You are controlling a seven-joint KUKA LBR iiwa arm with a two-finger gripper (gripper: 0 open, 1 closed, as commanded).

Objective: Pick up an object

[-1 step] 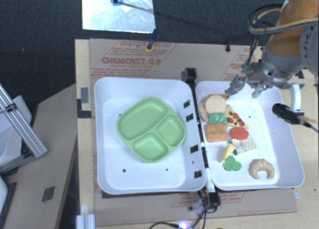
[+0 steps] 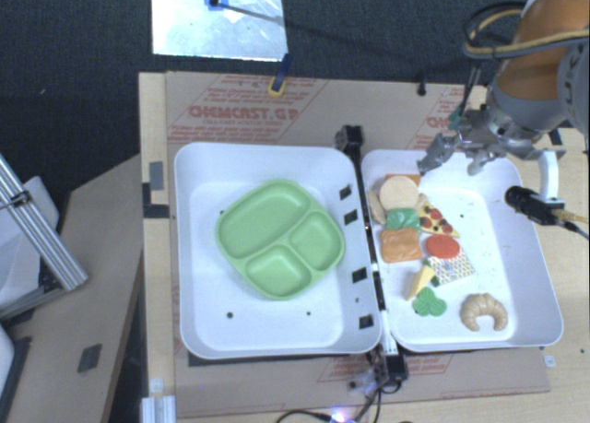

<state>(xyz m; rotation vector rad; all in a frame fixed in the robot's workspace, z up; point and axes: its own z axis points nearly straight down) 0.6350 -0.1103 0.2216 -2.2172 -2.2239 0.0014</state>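
The pick has not yet happened, as far as this view shows. The end effector hangs over the far edge of the right bin, with its two fingers spread apart and nothing between them. One fingertip points down toward the far left corner of that bin; the other sits a little to its right, near the far rim.

All the candidate objects lie loose on the floor of the right bin. A tan round bread slice is the closest to the end effector, just near of it and slightly left. Below that come a green leafy piece, a small pizza slice, an orange toast square and a red tomato slice. Nearer still lie a patterned wedge, a yellow cheese wedge, a green broccoli piece and a croissant, which sits apart toward the near right.

The left bin holds a green divided plate — untouched and well apart from the arm.

So everything is left to do: choose one piece, descend onto it, close and lift. The bread slice looks the likeliest target given where the fingers hang, though that is only a guess. The pieces in the cluster touch or nearly touch — a grasp there could nudge neighbours.
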